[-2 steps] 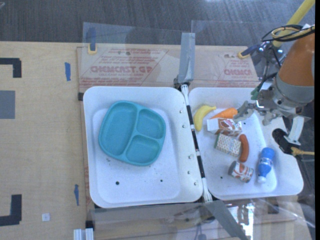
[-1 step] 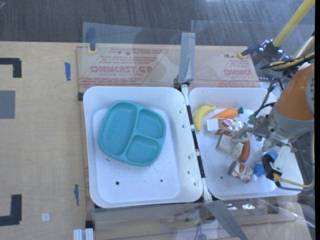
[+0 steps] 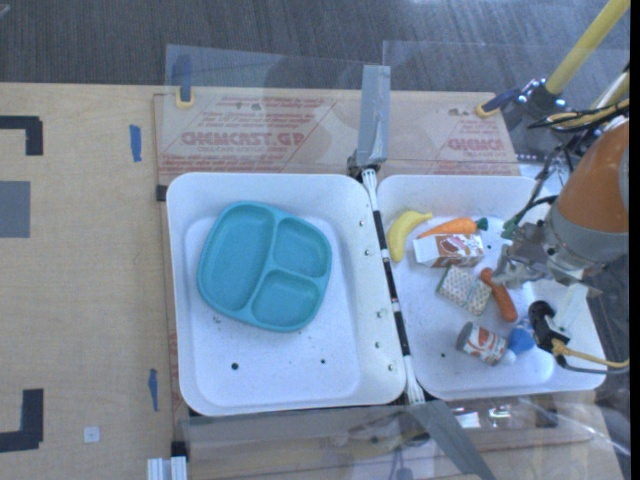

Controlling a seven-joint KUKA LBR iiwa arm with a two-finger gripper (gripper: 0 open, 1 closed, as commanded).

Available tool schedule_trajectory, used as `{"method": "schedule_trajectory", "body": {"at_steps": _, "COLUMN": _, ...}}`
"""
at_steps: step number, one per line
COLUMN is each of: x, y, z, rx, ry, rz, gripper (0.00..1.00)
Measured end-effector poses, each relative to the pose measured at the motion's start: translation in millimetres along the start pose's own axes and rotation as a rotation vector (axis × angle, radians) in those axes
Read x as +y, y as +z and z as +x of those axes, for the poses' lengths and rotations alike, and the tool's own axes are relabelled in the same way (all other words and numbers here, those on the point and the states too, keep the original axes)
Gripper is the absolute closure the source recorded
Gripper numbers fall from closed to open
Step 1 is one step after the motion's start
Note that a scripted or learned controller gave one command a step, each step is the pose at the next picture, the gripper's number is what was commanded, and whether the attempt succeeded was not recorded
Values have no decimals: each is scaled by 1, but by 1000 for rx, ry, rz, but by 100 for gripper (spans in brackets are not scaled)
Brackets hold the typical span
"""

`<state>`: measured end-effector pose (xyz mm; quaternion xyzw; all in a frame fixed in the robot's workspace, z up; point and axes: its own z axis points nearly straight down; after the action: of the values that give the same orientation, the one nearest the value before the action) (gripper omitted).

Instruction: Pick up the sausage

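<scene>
Two shallow white plastic bins sit side by side on the bench. The left bin (image 3: 200,368) holds a teal three-compartment plastic plate (image 3: 265,265), lying flat, tilted a bit in plan.

The right bin (image 3: 440,373) holds the clutter. A yellow toy banana (image 3: 403,231) lies at the far left, next to the divider. Just right of it is an orange toy carrot (image 3: 448,227) with a green tip, lying across the far edge of a small white-and-red carton (image 3: 450,251). Nearer is a small square patterned packet (image 3: 459,289). The reddish-orange sausage (image 3: 501,300) lies just right of that packet, slanted, its far end up under the gripper. Near side of the bin: a small can with a red-and-white label (image 3: 482,343) on its side, touching a blue cap-like object (image 3: 521,341).

The grey arm with its orange band (image 3: 600,193) comes in from the right. The two-finger gripper (image 3: 510,268) sits over the sausage's far end, low in the bin. Finger gap is too blurred and cluttered: cannot tell how open the claw is, or whether it has hold of anything. Black cable parts hang near the arm at the bin's right edge.
</scene>
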<state>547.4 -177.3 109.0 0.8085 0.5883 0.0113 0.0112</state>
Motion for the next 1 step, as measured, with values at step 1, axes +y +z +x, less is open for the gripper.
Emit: {"method": "schedule_trajectory", "body": {"at_steps": 1, "x": -2, "y": 4, "z": 0, "rx": -1, "ry": 0, "rz": 8, "gripper": 0}}
